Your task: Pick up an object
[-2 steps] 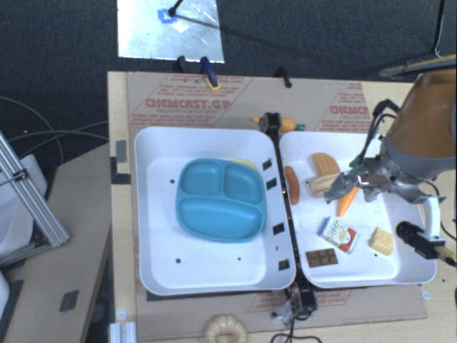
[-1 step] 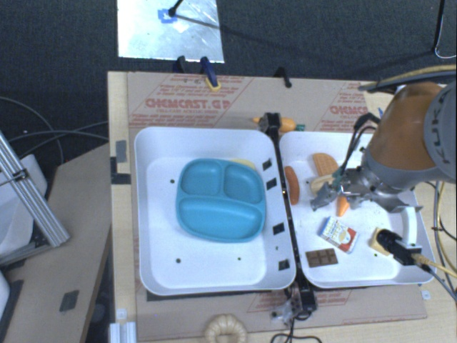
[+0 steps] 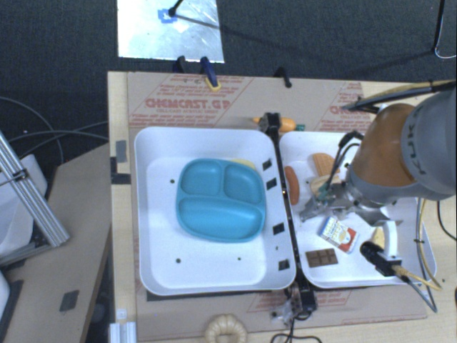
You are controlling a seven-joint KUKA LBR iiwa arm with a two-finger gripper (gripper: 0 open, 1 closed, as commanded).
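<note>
Arm enters from frame right, wrist low over right bin (image 3: 300, 266), so gripper (image 3: 319, 204) sits among clutter for pick. Cannot tell claw opening or any hold. Likely targets close: sausage (image 3: 292, 184) left of it, small carton (image 3: 337, 234) lower right, chocolate bar (image 3: 321, 258) below. Blue tray (image 3: 220, 199) in left bin (image 3: 153, 263).

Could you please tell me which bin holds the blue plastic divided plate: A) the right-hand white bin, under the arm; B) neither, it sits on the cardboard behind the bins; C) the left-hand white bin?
C: the blue plastic divided plate lies flat in the middle of the left-hand white bin, away from the grey arm over the right-hand bin.
</note>
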